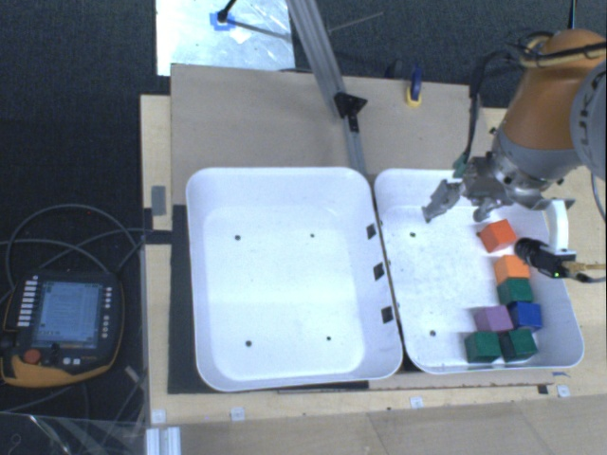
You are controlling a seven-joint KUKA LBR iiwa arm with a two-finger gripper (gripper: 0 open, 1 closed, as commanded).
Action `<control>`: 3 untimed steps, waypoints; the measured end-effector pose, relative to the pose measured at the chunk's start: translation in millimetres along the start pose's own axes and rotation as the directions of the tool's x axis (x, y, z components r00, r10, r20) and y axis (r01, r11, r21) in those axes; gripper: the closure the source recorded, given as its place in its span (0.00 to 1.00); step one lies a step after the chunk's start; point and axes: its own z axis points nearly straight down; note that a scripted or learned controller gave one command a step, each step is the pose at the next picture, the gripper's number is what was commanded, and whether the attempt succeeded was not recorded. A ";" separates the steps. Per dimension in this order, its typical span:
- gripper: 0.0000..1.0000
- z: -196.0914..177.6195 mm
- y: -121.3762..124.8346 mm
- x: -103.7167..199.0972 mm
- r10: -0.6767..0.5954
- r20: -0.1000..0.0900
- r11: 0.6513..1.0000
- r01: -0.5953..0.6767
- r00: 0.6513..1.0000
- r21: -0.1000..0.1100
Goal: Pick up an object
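Note:
Several small blocks lie along the right side of the right bin (pixel 427 282). A red-orange block (pixel 496 235) is farthest back, and an orange block (pixel 512 267) sits below it. After those come a dark green block (pixel 517 290), a blue block (pixel 527 314) and a purple block (pixel 492 318). Two green blocks (pixel 483 346) sit at the front corner. My gripper (pixel 464 207) hangs over the back of the right bin, just left of and above the red-orange block. Its fingers are spread open and only white bin floor shows between them.
The left bin (pixel 218 254) adjoins the right one, with dark clips along the shared rim (pixel 379 271). A slanted metal pole (pixel 318 45) crosses behind the bins. A teach pendant (pixel 62 316) with cables lies on the floor at the left.

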 end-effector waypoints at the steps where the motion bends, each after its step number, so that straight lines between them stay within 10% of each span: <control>1: 0.00 54.2 7.7 6.8 -0.002 0.000 1.000 0.002 1.000 -0.001; 2: 0.00 98.0 11.0 1.5 -0.001 0.001 1.000 0.001 1.000 -0.002; 3: 1.00 83.9 12.9 1.6 -0.003 0.000 1.000 0.003 1.000 -0.009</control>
